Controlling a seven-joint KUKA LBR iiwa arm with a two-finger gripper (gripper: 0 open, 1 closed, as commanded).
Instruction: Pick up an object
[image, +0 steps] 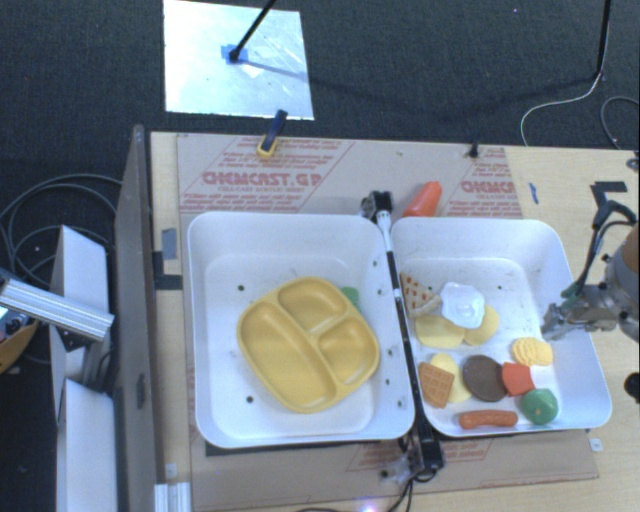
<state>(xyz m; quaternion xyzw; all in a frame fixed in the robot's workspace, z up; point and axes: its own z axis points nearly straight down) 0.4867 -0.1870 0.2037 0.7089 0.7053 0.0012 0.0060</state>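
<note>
The right bin (520, 240) holds several toy foods: a pizza slice (418, 293), a white piece (463, 303) lying on yellow pieces (440, 332), a brown disc (483, 376), a waffle square (436, 383), a red block (517, 378), a green ball (540, 404), a sausage (488, 419) and a ridged yellow piece (532, 350). My gripper (553, 323) hangs over the bin's right side, just above and to the right of the ridged yellow piece. Nothing shows held in it.
The left bin (230, 250) carries a yellow divided tray (307, 342) with a small green thing (349, 296) at its far edge. An orange carrot (423, 199) lies on the board behind the bins. Cables run at the far right.
</note>
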